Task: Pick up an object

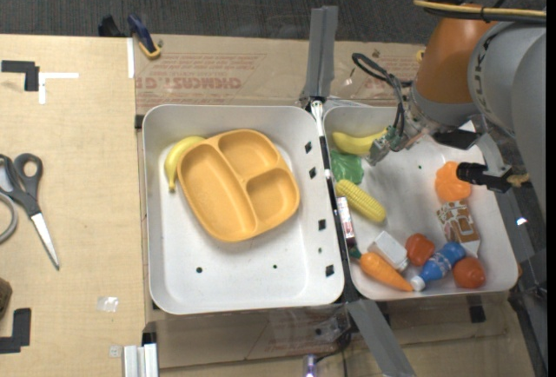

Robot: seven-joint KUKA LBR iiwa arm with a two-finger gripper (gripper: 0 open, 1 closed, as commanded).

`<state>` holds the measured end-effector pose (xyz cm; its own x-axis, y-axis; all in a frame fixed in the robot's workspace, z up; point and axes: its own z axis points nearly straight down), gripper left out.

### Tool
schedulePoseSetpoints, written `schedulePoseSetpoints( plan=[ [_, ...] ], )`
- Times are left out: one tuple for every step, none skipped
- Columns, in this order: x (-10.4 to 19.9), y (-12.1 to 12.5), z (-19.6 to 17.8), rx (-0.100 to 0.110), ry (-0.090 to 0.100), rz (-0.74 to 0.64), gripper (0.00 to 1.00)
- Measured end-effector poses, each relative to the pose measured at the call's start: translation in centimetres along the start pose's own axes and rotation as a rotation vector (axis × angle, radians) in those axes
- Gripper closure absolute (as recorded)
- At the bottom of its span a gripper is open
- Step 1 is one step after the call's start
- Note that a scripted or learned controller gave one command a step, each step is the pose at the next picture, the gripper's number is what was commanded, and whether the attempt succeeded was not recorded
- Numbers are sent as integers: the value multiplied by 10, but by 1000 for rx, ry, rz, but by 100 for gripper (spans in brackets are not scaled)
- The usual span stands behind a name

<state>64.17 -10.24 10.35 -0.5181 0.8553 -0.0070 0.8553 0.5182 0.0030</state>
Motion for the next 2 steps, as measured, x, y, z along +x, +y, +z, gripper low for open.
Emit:
schedulePoseSetpoints(
  plan=[
    [0,0,1,1,0,0,0],
    [23,-36,10,3,4,153,0]
  ],
)
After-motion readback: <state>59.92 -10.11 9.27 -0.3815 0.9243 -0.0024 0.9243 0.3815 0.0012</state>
